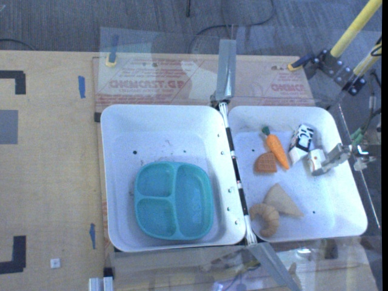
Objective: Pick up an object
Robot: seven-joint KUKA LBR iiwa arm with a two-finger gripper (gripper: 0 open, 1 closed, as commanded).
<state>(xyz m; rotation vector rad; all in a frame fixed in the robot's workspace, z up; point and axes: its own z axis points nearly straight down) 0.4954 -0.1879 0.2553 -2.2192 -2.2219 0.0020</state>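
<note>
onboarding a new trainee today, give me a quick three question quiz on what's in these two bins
1. True or false: the teal divided plate lies in the left bin.
2. Which item touches the toy carrot? A) the croissant B) the orange waffle piece C) the tan wedge
3. Fill in: the hand sits near the right bin's ____ edge, beside the black and white object.

Key: 1 true; 2 B; 3 right
</note>
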